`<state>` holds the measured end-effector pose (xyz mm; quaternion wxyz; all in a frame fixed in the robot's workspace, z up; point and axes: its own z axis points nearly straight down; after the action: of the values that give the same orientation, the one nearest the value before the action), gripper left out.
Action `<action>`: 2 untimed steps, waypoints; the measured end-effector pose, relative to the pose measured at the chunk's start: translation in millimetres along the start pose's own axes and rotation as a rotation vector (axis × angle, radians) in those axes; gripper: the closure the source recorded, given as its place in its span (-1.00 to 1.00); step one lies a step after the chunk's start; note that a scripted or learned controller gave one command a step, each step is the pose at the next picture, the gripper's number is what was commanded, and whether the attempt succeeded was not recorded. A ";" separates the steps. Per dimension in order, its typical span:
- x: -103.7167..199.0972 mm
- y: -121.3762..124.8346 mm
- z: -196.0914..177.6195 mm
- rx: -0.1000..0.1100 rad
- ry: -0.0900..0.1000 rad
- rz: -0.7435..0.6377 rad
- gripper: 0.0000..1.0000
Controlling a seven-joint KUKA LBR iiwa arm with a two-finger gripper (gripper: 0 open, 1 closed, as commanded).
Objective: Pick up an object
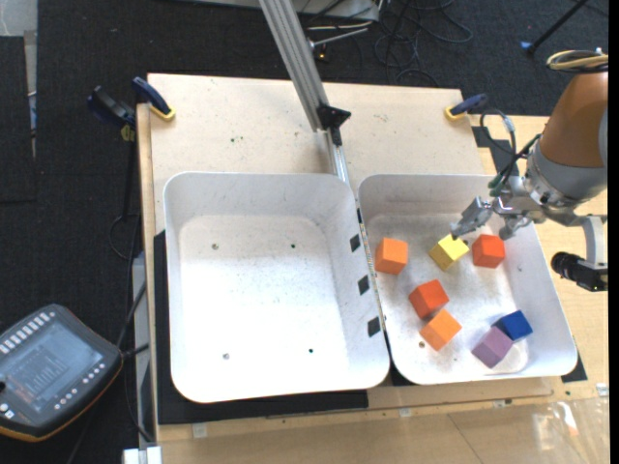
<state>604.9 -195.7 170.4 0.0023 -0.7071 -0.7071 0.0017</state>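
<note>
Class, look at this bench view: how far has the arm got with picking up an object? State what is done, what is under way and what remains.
Done: the arm has reached into the right bin, with the gripper low beside the yellow cube and the red-orange cube. Under way: an approach to those two; no block is visibly between its fingers. Left: gripping one and lifting it. All seven cubes lie on the bin floor.

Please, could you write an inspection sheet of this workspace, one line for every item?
Surface: bench with left bin and right bin.
Job's things: right bin holds yellow cube, three orange cubes, red cube, blue cube, purple cube.
Clutter: nothing seen.
Grippers: hand low over the right bin, next to the yellow cube.
Cables: black cables on the floor behind the bench.
Surroundings: pendant at lower left; clamps on the bench corners.
</note>
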 end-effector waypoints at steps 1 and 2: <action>2.6 -4.7 42.4 -0.011 -0.005 0.000 -1.00; 2.8 -3.7 30.1 -0.014 -0.004 0.000 1.00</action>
<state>601.1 -192.9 140.4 -0.0039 -0.7070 -0.7072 -0.0016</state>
